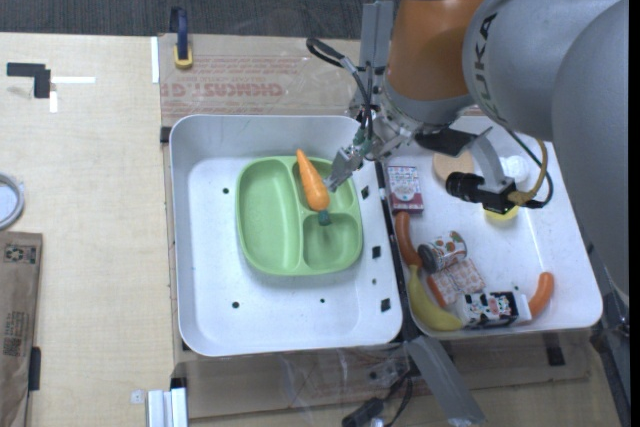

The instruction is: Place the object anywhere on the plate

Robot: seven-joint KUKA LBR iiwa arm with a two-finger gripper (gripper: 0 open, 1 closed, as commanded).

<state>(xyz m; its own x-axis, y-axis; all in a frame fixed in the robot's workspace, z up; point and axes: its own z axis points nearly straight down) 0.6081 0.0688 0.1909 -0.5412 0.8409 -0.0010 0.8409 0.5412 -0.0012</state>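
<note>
Carrot [312, 180]: lies tilted across the upper ridge of the green plate [270, 225], its thick end toward the plate's back rim, its tip over the divider between compartments; whether it rests fully on the plate or is partly propped cannot be told.
Plate: sits in the left bin [200, 295], roughly centred, three compartments, nothing else on it.
Claw [347, 162]: hangs just right of the carrot, above the plate's right edge; its tips are thin and blurred, so how far apart they stand, and whether they touch the carrot, cannot be told.
Risk, roll: the carrot straddles a raised ridge, so a nudge could send it rolling, most likely into a compartment, less likely over the rim into the bin.
Risk, snag: if a tip is against the carrot, lifting away could drag it off the plate's right side.
Risk, plate shift: the light plate could slide if the claw catches its edge.
Right bin [570, 245]: holds packets, sausages and a banana, well apart from the plate.
Counter [80, 215]: bears both bins.
</note>
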